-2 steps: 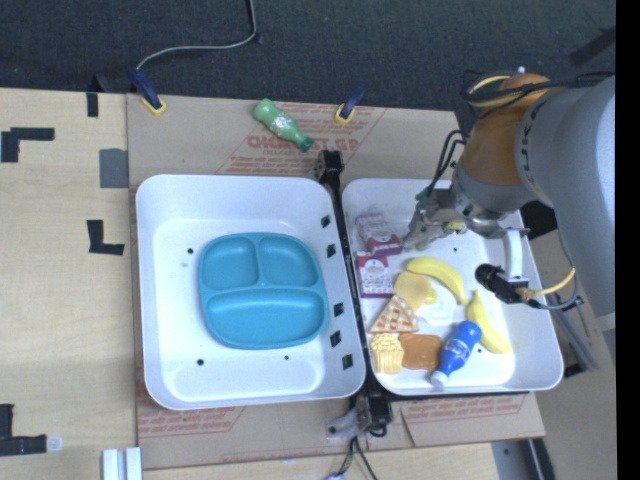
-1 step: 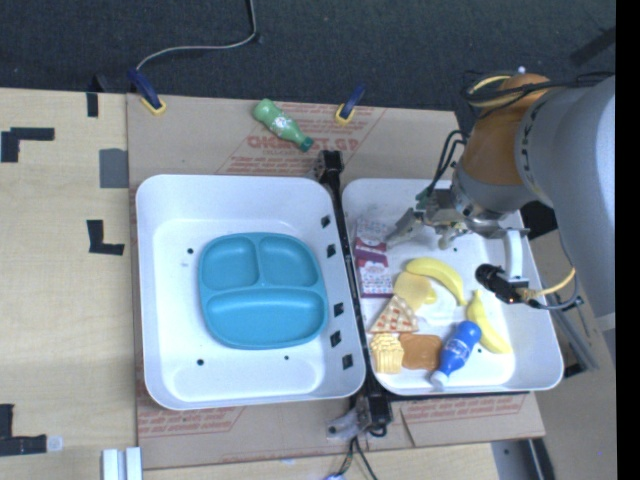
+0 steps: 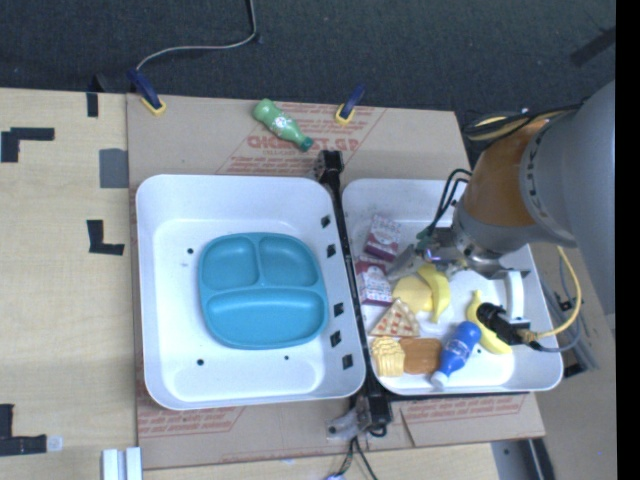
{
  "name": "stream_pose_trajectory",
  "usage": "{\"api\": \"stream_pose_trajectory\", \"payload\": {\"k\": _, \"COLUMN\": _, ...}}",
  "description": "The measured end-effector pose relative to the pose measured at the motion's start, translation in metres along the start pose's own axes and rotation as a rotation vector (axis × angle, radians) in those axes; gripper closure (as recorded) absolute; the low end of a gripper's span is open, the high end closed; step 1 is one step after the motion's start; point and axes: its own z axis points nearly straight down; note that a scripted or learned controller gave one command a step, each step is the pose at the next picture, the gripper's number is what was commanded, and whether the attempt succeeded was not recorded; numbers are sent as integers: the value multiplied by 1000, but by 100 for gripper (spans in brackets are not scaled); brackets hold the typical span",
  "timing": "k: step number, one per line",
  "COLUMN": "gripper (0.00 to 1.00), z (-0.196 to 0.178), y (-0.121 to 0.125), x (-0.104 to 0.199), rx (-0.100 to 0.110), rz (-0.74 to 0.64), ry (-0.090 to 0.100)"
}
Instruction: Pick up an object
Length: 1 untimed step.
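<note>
On top of the bench (image 3: 60,268), two white bins are set side by side. A blue plate (image 3: 264,290) with three parts is laid flat in the middle of the left bin (image 3: 165,298). The right bin (image 3: 540,368) is packed with toy food and small things.

The grey arm (image 3: 560,183) with the orange band is reached in from the right, down into the right bin. Its gripper (image 3: 432,253) is seen low in that bin, just above a yellow banana (image 3: 430,290). Whether the gripper is open or closed cannot be told, and nothing can be seen held in it.

A pale yellow round toy (image 3: 411,291) is pressed against the left side of the banana. Below them, a slice of pizza (image 3: 397,321) is laid, and under that a waffle (image 3: 387,355) and a brown piece of toast (image 3: 421,352) are found side by side. A blue bottle (image 3: 456,349) with a white cap is laid at a slant just to the right of the toast. Another yellow toy (image 3: 492,336) is seen to the right of the blue bottle, with a black part of the arm on top of it. Near the left wall of the right bin, a dark red packet (image 3: 381,242) and a pale packet (image 3: 374,286) are placed, one above the other.

Behind the bins, a green bottle (image 3: 281,125) is laid on its side on the brown cardboard (image 3: 200,138). Two blue and yellow clamps (image 3: 147,91) are fixed at the far edge of the cardboard. A grey cable (image 3: 225,40) is run across the dark floor behind.
</note>
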Motion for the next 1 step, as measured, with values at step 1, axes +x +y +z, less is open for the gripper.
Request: {"api": "stream_pose_trajectory", "payload": {"k": 1, "gripper": 100, "z": -10, "y": 1, "x": 0, "rx": -2, "rz": 0, "ry": 0}}
